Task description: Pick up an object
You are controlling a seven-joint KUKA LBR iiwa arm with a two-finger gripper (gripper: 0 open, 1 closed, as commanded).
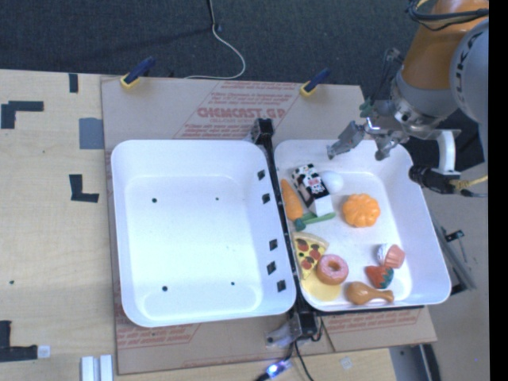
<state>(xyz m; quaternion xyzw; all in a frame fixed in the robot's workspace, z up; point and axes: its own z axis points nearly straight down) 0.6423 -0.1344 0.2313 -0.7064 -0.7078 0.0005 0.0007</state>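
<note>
My end effector [365,141] hangs empty, fingers seemingly apart, over the right bin's [425,213] far rim; the pumpkin [361,210] lies below. Descending here, I'd risk clipping that rim.

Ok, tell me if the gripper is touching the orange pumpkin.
Apart. The camera view shows the gripper up at the right bin's far rim, with bare white bin floor between it and the pumpkin.
</note>
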